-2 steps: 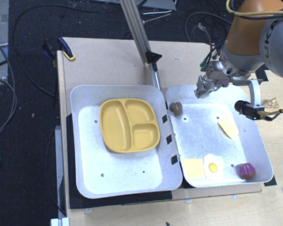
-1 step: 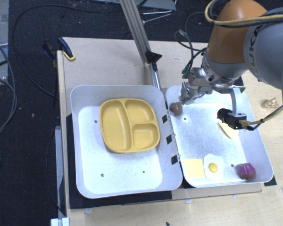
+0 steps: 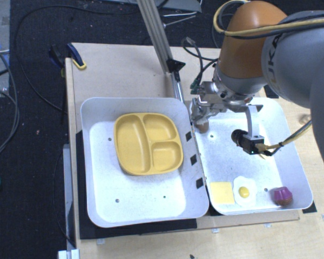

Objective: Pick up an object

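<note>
- The robot arm (image 3: 259,42) is reaching in over the right bin (image 3: 291,144), and its orange band is sitting high above that bin's far side
- The gripper (image 3: 201,115) is hanging down at the right bin's near-left corner zone, just beside the wall that the two bins share
- A small brown thing (image 3: 202,126) is peeking out right under the gripper, but it is too small to tell what it is or if it is being held
- I cannot tell how the gripper is set, because the wrist is hiding it from above
- A yellow cheese slice (image 3: 222,192) is lying flat at the front of the right bin
- A toy fried egg (image 3: 244,191) is lying just beside the cheese slice, touching or nearly touching it
- A purple toy (image 3: 282,196) is sitting in the front corner of the right bin, a little way past the fried egg
- A yellow divided plate (image 3: 148,143) is resting in the middle of the left bin (image 3: 97,198), on the other side of the shared wall from the right bin
- The three toys at the front are all lying well apart from the gripper
- Nothing is looking lifted yet, so I am guessing the picking job is only starting
- What is left is grabbing one toy and raising it clear of the right bin
</note>
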You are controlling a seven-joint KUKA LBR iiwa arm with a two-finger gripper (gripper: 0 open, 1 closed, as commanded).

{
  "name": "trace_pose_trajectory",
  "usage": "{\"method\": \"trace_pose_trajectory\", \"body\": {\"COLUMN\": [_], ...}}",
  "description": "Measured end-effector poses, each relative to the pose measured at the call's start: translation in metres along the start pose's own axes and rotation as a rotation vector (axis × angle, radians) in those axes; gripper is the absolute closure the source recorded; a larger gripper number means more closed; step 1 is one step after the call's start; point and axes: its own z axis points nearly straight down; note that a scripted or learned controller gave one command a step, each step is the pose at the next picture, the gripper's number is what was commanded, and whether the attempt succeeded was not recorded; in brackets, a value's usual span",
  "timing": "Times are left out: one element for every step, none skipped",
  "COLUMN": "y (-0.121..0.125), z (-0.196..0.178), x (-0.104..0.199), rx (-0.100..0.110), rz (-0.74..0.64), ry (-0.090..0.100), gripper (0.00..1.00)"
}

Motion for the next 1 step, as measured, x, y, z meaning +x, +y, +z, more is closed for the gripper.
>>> {"method": "trace_pose_trajectory", "body": {"y": [-0.0181], "z": [-0.0004], "x": [0.056], "rx": [0.0], "rz": [-0.001], "ry": [0.0], "gripper": [1.0]}}
